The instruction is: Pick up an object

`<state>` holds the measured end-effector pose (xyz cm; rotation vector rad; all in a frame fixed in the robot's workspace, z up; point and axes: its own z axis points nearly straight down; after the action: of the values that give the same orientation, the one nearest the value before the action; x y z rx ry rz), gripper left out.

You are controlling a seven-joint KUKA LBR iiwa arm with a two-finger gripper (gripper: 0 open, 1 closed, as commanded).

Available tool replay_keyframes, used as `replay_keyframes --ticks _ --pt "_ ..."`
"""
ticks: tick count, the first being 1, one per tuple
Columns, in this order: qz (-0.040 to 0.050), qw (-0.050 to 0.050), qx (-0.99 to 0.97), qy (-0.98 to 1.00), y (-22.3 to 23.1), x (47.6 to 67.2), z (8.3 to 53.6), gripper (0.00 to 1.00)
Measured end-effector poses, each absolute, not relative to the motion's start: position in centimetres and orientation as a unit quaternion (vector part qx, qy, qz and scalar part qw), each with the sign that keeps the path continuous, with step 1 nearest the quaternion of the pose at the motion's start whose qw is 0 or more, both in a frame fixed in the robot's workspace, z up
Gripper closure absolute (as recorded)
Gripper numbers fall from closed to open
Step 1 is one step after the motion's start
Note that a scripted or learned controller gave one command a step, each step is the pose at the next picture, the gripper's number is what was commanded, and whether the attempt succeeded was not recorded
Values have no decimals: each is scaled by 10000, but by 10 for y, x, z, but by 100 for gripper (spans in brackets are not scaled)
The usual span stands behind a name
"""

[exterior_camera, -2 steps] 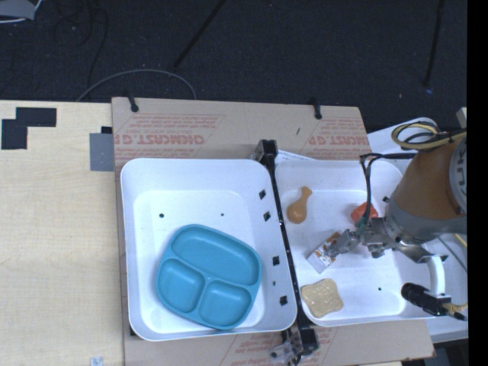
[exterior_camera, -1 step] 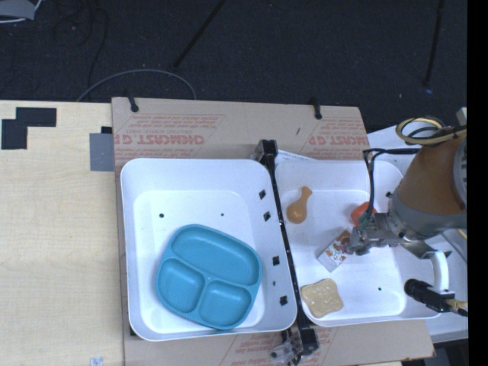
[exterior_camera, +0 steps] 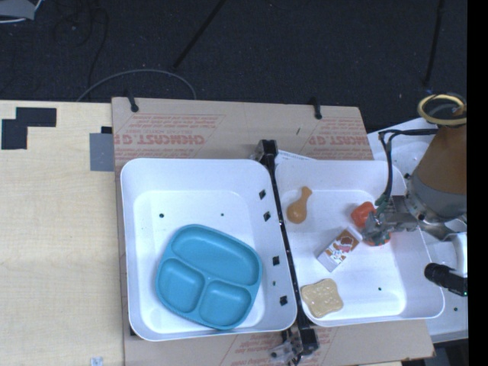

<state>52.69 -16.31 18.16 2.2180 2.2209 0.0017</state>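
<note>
Arm of mine comes in from the right, orange band above the wrist, reaching down into the right bin (exterior_camera: 412, 300). My claw (exterior_camera: 375, 231) sits low at the bin's right side, right against an orange-red object (exterior_camera: 362, 213). I cannot tell how far the claw is open, nor whether it has hold of anything; the object looks to touch it, but it is too blurred to say more.

Counting: two white bins, one blue tray (exterior_camera: 207, 276), four small things.

Left bin (exterior_camera: 145, 181) holds the blue tray alone, a three-compartment one lying flat toward the front.

Right bin holds the four small things. A tan drumstick (exterior_camera: 299, 205) lies near the back left. A small box (exterior_camera: 338, 250) sits tilted in the middle, just left of my claw. A toast slice (exterior_camera: 322, 297) lies at the front left. The orange-red object is at the right, beside my claw.
</note>
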Motion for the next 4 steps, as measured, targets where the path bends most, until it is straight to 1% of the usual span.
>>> replay_keyframes --ticks 2,3,4 --pt "8 12 7065 7078 -162 522 270 100" --pt "0 -12 7056 7086 -116 542 263 100" --pt "-2 -11 7054 7088 -64 550 267 100"
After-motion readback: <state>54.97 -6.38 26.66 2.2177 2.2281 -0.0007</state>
